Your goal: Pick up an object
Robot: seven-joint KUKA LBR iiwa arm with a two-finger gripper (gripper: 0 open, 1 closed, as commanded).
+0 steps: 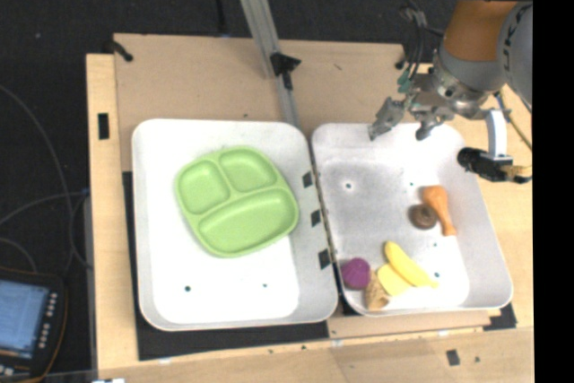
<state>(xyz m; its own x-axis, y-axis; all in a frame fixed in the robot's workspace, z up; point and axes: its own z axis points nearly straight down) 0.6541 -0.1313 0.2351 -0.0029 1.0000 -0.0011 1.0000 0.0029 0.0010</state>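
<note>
A single fixed camera looks down at a slant on the pale wooden tabletop [206, 81] from above. It stands far enough to take in both shallow white plastic bins [161, 282] side by side, with dark floor around. The grey and orange arm [484, 13] enters from the right.

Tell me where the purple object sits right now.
The purple object lies in the right bin, near its front-left corner, just left of the banana.

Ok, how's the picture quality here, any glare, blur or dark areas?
Camera view: the right bin shows a greyish sheen on its floor; the left bin is bright and near washed out; the tool and small toys look soft; the floor around the bench is very dark.
</note>
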